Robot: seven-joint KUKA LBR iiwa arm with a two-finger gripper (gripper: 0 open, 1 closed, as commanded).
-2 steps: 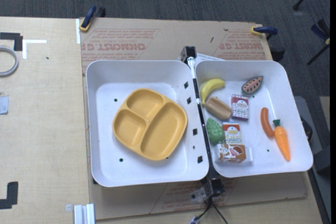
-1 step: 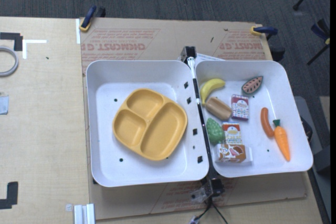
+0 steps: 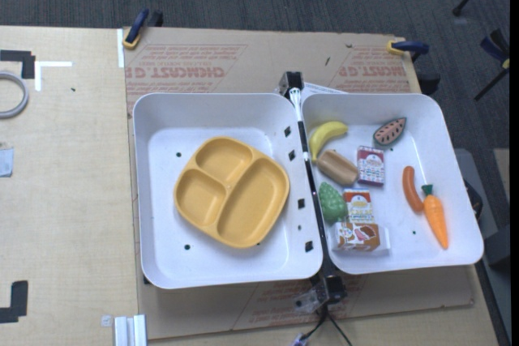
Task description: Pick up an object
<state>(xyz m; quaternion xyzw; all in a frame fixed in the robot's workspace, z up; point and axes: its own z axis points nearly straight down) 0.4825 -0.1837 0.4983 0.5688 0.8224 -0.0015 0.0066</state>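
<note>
One plate (image 3: 232, 190), one banana (image 3: 325, 136), one carrot (image 3: 436, 221)

Bench (image 3: 65, 198) bearing cardboard (image 3: 243, 65), two bins (image 3: 154, 198)

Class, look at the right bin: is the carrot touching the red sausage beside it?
Touching. The camera view shows the carrot's green top pressed against the lower end of the red sausage, no white bin floor between them.
</note>
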